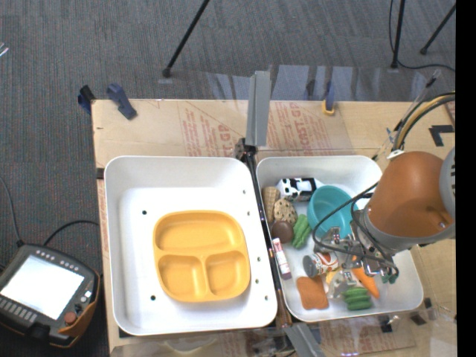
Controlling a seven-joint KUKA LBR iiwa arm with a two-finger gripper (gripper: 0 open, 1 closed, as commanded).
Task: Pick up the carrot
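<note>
The arm's orange band (407,193) looms over the right bin (405,303) — its gripper (355,262) hangs beside the carrot (366,280), near the front-right corner — whether it grips cannot be told.

Left white bin (126,199): yellow divided tray (201,255), centred. Right white bin (349,162): teal bowl (327,203), black-and-white cow toy (297,189), cookie (284,211), green pea pod (300,233), orange slab (312,292). Handheld control pendant (44,292) on floor, lower left.
</note>
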